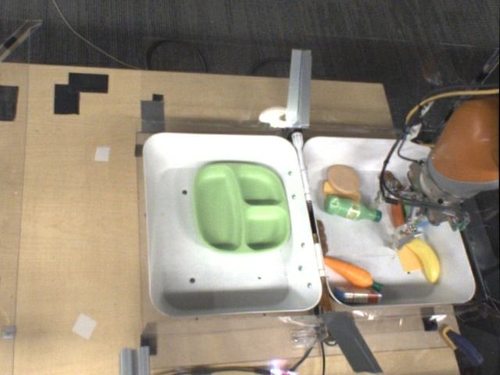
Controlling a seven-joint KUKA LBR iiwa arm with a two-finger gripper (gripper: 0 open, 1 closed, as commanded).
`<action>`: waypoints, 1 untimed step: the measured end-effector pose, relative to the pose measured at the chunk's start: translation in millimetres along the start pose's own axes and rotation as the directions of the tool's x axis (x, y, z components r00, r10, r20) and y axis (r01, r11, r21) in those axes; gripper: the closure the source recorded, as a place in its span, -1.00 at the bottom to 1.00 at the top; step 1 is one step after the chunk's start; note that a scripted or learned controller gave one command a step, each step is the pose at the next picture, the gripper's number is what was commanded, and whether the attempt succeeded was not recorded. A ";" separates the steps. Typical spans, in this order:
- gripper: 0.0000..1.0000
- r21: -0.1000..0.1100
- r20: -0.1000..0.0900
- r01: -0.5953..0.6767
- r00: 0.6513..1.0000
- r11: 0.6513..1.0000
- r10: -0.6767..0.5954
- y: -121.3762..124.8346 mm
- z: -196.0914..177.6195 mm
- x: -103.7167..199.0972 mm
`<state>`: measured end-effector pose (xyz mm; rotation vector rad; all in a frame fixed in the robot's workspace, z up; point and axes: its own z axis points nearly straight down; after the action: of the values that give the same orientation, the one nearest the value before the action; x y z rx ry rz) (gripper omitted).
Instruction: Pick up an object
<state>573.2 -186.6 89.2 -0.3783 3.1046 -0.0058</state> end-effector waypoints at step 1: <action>-1.00 -0.002 0.003 -0.002 1.000 1.000 0.002 80.5 -1.3 -16.7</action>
<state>570.0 -104.4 90.2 -0.3751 3.1024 -0.0026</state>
